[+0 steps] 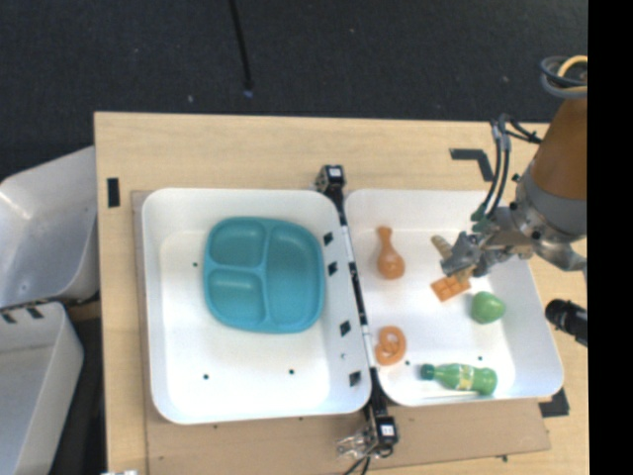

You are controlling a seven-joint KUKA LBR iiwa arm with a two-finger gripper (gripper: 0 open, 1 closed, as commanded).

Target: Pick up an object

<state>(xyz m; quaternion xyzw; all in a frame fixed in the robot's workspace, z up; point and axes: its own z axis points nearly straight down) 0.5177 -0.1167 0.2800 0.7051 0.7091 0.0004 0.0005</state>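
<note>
My gripper [461, 256] hangs low over the right bin [534, 364], near its middle, on the grey arm with the orange band [566, 156] that comes in from the right. A small orange block [450, 287] lies right under the gripper's lower edge; whether they touch is unclear. Just right of the block is a green round fruit [486, 308]. An orange gourd-shaped piece [389, 255] lies to the gripper's left. An orange ring-shaped piece [390, 345] rests by the bin's left wall. A green bottle [460, 376] lies on its side along the front.
The left bin [168, 364] holds a teal divided plate [265, 273]. A ridge with black clips [348, 265] separates the two bins. Cables [502, 166] run down the arm beside the wrist. A black part [566, 317] sticks in at the right edge.
</note>
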